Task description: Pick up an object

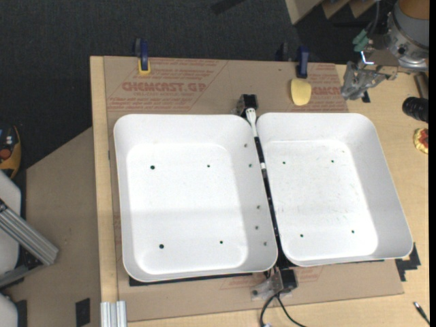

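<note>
From the camera view, looking down, my gripper (357,82) is up in the far right corner, above the brown board (177,87) and past the back edge of the right bin (381,182). It is small and shiny there, and I cannot tell if it is wide or narrow. I see nothing in it. My arm (412,19) comes in from the right, grey with an orange part at the top. The thing to pick up, a small yellow lump (300,91), lies on the board just behind the right bin, outside it, near its back left corner. It is to the left of my gripper, close but not touching. A blue clamp (302,60) stands just behind the lump. The left bin (129,182) sits beside the right bin, their sides touching. Another blue clamp (142,52) is behind the left bin.
</note>
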### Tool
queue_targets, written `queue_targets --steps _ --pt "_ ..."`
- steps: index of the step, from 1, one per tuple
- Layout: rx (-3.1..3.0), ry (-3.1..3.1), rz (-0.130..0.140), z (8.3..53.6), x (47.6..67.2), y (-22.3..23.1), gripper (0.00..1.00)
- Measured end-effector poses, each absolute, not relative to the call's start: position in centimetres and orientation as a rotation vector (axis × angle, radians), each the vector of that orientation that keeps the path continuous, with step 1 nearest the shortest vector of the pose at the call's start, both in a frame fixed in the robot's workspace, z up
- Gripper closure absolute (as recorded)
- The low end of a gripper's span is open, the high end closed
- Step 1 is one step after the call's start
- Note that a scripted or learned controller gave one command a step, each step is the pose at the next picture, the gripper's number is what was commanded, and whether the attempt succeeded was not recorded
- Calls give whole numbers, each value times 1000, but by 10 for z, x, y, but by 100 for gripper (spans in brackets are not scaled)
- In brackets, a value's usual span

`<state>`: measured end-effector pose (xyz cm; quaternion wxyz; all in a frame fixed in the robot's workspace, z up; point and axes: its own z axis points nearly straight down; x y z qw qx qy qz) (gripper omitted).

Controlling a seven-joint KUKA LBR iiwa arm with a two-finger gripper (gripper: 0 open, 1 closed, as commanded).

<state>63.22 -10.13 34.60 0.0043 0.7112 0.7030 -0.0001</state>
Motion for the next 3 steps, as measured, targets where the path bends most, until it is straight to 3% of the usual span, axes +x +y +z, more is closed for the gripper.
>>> queue_targets --steps 1,3 --pt "2219 2233 -4 266 658 -26 100" --pt "2220 2218 4 320 627 -26 100"
